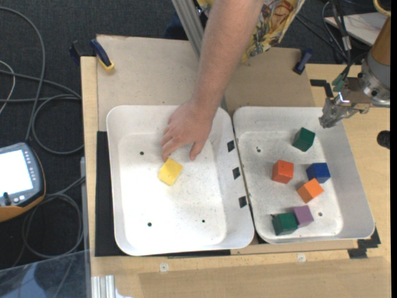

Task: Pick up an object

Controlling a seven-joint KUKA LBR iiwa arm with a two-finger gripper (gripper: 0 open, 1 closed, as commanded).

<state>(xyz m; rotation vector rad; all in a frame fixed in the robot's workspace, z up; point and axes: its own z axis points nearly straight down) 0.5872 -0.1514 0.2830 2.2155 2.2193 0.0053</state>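
**Small blocks wait in the right bin, arm parked above**

The gripper (333, 113) hangs at the right white plastic bin (353, 166) about one o'clock on its rim; whether the jaws are apart or together I cannot tell. Nearest, just toward seven o'clock, sits the small dark green cube (303, 139): probably light, rigid, flat-sided, best pinched across two opposite faces. Orange, blue and purple blocks lie further in. A person's bare hand (184, 132) reaches into the left bin beside a yellow block (170, 172).
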